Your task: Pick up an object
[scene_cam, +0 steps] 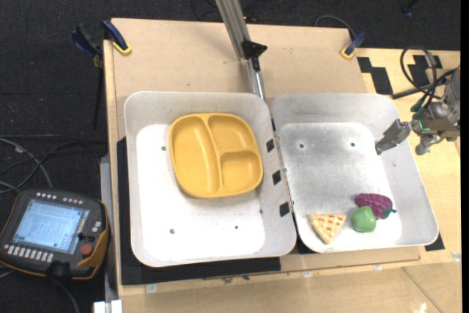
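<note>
Tan wooden bench (183, 62) on dark carpet, cables trailing behind it. Two shallow matte white bins; the left bin (146, 231) holds a glossy yellow divided plate (216, 155). Right bin (330, 157): near its front edge, a waffle-textured pizza wedge (327, 225) pointing forward, a round green apple (363, 220), and a purple eggplant (373, 202) lying crosswise. Gripper (407, 137) at that bin's right rim, fingers spread apart, nothing between them.

You see the gripper (407, 137) spread open over the right bin's (330, 157) far edge — below it lie a purple piece (373, 201), green fruit (363, 220) and waffle wedge (327, 226).
</note>
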Robot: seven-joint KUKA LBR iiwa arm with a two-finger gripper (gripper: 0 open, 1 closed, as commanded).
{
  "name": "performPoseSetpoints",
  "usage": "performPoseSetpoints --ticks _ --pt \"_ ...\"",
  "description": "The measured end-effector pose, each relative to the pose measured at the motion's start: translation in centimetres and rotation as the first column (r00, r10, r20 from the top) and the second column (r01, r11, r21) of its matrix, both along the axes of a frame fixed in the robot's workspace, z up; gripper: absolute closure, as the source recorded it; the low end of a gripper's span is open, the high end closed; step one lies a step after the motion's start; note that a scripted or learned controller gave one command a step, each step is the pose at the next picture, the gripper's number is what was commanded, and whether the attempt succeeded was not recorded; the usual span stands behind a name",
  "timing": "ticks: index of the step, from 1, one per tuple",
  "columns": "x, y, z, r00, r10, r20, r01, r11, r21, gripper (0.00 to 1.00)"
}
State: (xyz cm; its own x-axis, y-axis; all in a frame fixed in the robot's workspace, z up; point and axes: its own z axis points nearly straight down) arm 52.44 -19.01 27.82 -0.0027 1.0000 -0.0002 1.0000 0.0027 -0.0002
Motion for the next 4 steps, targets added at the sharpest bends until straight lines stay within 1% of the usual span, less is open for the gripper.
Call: performPoseSetpoints --ticks 1,2,3,4 --pt "0.0 0.0 0.0 1.000 -0.001 0.000 0.001 1.000 0.000 0.00" --pt "-0.1 -0.2 -4.3 1.000 -0.003 -0.004 0.003 1.000 0.001 0.00" --pt "-0.1 -0.2 -10.8 1.000 -0.003 -0.006 0.003 1.000 0.002 0.00" --pt "-0.3 -0.4 -15.1 1.000 -0.003 -0.004 0.003 1.000 0.001 0.00"
